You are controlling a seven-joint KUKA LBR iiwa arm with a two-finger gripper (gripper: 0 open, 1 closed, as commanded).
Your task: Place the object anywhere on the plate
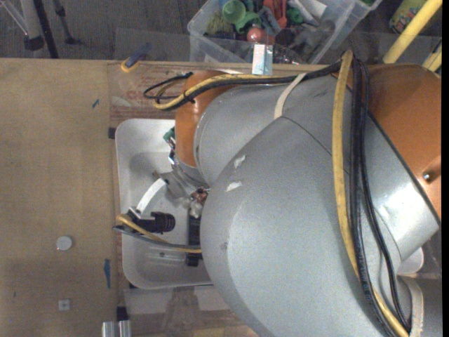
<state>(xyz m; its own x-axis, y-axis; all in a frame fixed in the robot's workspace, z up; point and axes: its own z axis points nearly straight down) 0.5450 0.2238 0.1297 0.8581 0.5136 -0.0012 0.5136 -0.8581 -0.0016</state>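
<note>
My grey arm with its orange band (186, 121) reaches over the left white bin (137, 160) and covers most of it. The gripper (186, 192) hangs below the band, low over the bin's middle, and the wrist hides its tips. A small green thing (169, 137) peeks out at the band's left edge, inside the bin near its back wall. What it is I cannot tell. The arm hides whatever lies under the gripper.
A clear tub (280, 12) of colourful toys stands behind the bench. A small pale box (261, 59) sits on the back edge. Bare wooden bench stretches to the left, with a grey disc (64, 243) on it.
</note>
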